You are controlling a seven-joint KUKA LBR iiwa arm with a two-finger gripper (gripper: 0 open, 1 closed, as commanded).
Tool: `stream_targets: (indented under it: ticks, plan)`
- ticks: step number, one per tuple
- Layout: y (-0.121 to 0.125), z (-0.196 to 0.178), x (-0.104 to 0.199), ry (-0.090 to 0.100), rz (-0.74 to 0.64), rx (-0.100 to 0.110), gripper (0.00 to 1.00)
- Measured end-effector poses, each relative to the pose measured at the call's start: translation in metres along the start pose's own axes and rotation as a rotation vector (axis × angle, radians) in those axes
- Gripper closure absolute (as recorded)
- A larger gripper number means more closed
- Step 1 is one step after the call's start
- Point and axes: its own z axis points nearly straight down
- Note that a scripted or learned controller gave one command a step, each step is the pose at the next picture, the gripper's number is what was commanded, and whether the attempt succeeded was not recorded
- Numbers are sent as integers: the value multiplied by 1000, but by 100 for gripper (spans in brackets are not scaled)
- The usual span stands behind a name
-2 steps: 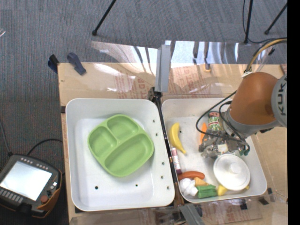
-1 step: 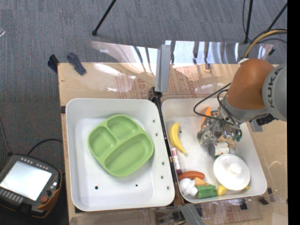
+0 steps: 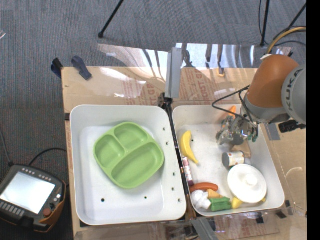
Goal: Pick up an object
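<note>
bench [image 3: 125,86]: left bin [image 3: 80,134] and right bin [image 3: 275,184] side by side, touching mid-bench, toward front edge.

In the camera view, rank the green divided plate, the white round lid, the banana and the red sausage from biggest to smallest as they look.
1. Green divided plate, by far the largest.
2. White round lid.
3. Banana, longer than the sausage.
4. Red sausage, smallest.
All lie in the bins at similar distance, so the order looks reliable.
</note>
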Motion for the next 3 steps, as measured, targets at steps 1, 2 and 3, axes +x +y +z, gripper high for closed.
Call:
stream_targets:
  ticks: [1, 2, 3]
  plan:
    - [0, 0, 0, 0, -1, 0, 0]
    - [-7, 1, 60, 4, 21, 0, 0]
    - [61, 1, 18, 2, 137, -2, 0]
